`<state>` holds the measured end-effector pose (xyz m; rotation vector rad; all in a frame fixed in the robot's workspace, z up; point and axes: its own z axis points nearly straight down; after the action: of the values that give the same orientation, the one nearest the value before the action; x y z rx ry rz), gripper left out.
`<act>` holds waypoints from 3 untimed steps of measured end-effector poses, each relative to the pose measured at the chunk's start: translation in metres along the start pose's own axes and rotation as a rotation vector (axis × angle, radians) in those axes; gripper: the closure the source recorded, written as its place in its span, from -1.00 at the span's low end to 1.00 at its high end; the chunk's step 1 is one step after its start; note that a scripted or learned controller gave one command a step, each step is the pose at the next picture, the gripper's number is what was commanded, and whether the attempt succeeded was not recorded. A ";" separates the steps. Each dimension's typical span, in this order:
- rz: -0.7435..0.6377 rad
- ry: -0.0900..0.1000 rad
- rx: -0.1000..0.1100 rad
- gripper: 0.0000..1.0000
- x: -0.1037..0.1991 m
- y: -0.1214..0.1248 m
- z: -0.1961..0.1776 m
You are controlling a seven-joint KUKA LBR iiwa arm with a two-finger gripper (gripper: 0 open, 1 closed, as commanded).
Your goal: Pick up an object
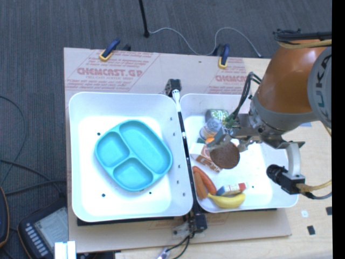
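We see the arm (294, 85) reaching in from the right, over the right bin (269, 158). The gripper (230, 135) sits low above the clutter in the middle of that bin; it is mostly hidden under the wrist, so we cannot tell how far open it is or whether it has hold of anything. Candidate objects are all in the right bin: a brown round disc (225, 156) just below the gripper, and a clear cup (211, 127) just beside it on the left. A green packet (217, 115) lies behind the cup, toward the far wall. A brown and white wrapper (204, 159) lies left of the disc, near the divider. By the near wall we mark an orange carrot (204, 181), a yellow banana (226, 200) next to it, and a small red and white item (232, 188) just above the banana. The left bin (75, 144) holds a blue divided plate (133, 154), lying flat, well apart from the gripper
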<state>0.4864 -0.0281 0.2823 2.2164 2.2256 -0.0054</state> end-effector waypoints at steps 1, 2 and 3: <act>0.003 0.003 0.001 1.00 0.071 0.021 0.058; 0.002 0.002 0.001 1.00 0.070 0.021 0.049; 0.002 0.001 0.003 1.00 0.070 0.021 0.040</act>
<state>0.5074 0.0420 0.2426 2.2201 2.2260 -0.0068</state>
